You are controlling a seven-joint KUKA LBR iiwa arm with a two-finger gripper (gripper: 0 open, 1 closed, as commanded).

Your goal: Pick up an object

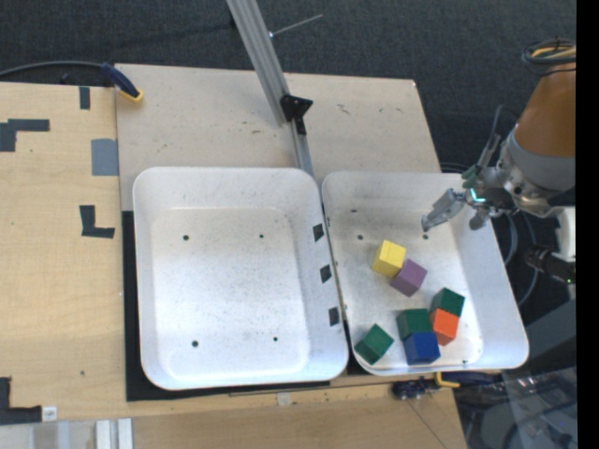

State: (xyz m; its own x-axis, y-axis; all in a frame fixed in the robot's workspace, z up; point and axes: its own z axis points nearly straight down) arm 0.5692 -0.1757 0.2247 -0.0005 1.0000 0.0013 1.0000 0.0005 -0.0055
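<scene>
Blue cube point(421, 346): nearest the camera, well below the gripper, touching the orange cube point(445, 325).
Gripper point(456, 206): over the right bin point(491, 279), upper right; fingers' spread cannot be told; nothing seen between them.
Yellow cube point(389, 257): below-left of gripper, touching the purple cube point(409, 277); no long axis.
Open room: bare floor left of gripper.
Green cubes point(375, 342): along the bin's near edge.
Left bin point(150, 251): well left.

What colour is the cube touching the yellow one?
Purple, seen in the camera view, beside the yellow cube.
</scene>
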